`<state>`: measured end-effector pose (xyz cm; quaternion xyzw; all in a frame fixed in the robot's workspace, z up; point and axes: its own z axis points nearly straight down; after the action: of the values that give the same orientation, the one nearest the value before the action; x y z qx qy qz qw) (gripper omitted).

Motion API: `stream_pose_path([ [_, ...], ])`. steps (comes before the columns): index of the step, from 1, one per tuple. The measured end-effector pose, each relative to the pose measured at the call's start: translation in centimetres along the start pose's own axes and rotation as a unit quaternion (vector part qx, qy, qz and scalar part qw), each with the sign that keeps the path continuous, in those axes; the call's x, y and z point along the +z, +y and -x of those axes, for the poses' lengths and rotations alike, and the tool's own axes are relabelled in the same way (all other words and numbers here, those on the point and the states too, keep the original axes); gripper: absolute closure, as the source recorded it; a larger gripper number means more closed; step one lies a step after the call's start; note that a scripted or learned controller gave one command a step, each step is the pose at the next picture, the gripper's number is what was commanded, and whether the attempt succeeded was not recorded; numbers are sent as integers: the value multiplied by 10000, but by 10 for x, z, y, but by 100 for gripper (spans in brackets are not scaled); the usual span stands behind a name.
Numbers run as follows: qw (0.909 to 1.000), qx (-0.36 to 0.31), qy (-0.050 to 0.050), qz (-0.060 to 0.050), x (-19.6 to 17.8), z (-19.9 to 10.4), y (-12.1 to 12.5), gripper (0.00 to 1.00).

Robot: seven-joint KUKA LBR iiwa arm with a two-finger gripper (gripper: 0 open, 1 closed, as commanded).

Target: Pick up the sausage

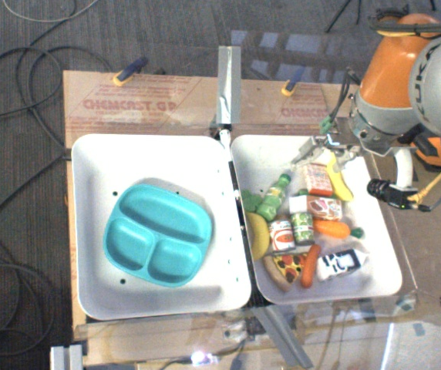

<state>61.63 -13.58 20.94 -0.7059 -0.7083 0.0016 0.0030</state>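
Observation:
The sausage (311,266) is a slim red-brown stick lying near the front of the right bin (386,272), between a pizza slice (285,268) and a dark blue and white carton (339,262). My gripper (326,146) hangs over the back of that bin, just above a red and white carton (318,179) and a banana (340,182). It is well behind the sausage and nothing shows in its grasp.
The right bin also holds a green bottle (273,199), a second banana (257,234), two small cans (291,230), a carrot (332,228) and a red packet (324,206). The left bin (89,160) holds a teal divided plate (157,233).

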Motion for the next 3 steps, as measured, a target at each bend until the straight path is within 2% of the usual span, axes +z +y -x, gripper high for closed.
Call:
stream_pose_path([
  [1, 9997, -206, -28, 102, 86, 18, -45, 0],
  [2, 9993, 349, 26, 110, 109, 53, -7, 0],
  [3, 9993, 350, 27, 106, 109, 54, -7, 0],
])
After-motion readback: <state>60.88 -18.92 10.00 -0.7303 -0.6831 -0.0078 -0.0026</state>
